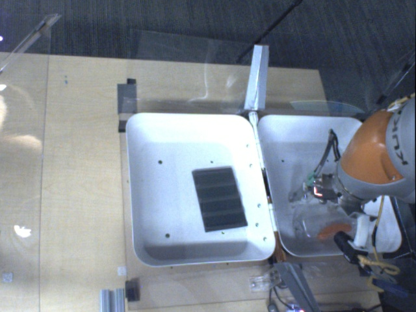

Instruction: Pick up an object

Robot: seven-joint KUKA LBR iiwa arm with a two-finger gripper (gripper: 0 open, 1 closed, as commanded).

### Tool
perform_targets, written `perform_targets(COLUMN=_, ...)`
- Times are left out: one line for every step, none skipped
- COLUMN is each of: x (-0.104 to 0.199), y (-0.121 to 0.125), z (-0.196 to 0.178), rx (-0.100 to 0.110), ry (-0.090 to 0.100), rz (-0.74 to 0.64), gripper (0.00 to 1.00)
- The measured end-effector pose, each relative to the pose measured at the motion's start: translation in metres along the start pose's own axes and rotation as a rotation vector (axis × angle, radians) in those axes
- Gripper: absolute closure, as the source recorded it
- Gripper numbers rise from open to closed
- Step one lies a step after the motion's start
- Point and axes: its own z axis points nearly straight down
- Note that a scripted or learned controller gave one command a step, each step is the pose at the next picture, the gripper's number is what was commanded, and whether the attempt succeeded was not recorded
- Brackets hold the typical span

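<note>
A black ribbed rectangular pad (pixel 220 199) lies flat in the middle of the left bin (pixel 149 142). In the right bin (pixel 286 135), a small orange-red object (pixel 330 230) rests near the front wall. My gripper (pixel 311 191) hangs low over the middle of the right bin, just behind and left of the orange-red object. The grey wrist and orange band (pixel 367 151) cover the bin's right part. Something pale or clear sits on the floor beneath the gripper, too faint to identify.
A metal post (pixel 257 77) stands at the back where the two bins meet. A black bracket (pixel 127 99) sits at the left bin's back left corner. Bare wooden bench (pixel 65 194) stretches to the left.
</note>
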Motion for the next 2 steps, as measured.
perform_targets(x=0.029, y=0.076, z=0.001, rx=-0.002, ry=0.0, rz=-0.404, gripper=0.0)
perform_targets(x=0.047, y=0.147, z=0.004, rx=0.003, ry=0.0, rz=-0.354, gripper=0.0)
